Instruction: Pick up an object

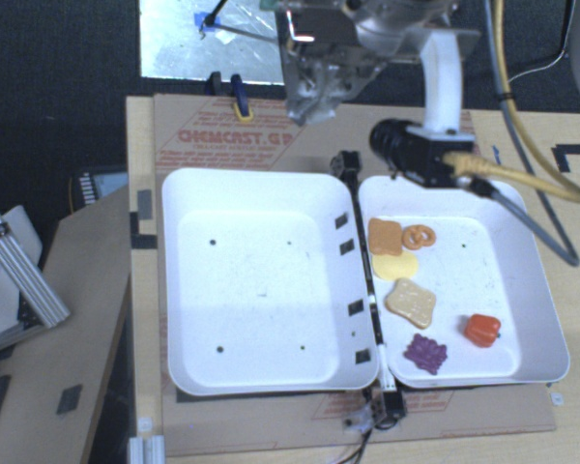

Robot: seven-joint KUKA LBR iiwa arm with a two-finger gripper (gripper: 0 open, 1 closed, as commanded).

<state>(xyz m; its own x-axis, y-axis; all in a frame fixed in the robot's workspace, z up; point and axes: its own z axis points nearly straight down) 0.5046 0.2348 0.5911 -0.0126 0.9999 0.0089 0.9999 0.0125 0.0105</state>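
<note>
The right bin (532, 269) holds several toy foods: an orange slab (385, 237), a small pretzel (419, 237), a yellow piece (395, 266), a tan toast slice (411, 303), a red pepper (481, 330) and a purple grape bunch (426, 353). My gripper (310, 100) hangs high at the top of the view, above the cardboard behind the left bin, far from all the foods. Nothing shows between its fingers.
The left bin (184, 259) stands beside the right one, with a black hinge strip (360, 259) between them. Yellow and grey cables (522, 187) run along the right bin's back edge. A metal frame (19, 278) stands at the far left.
</note>
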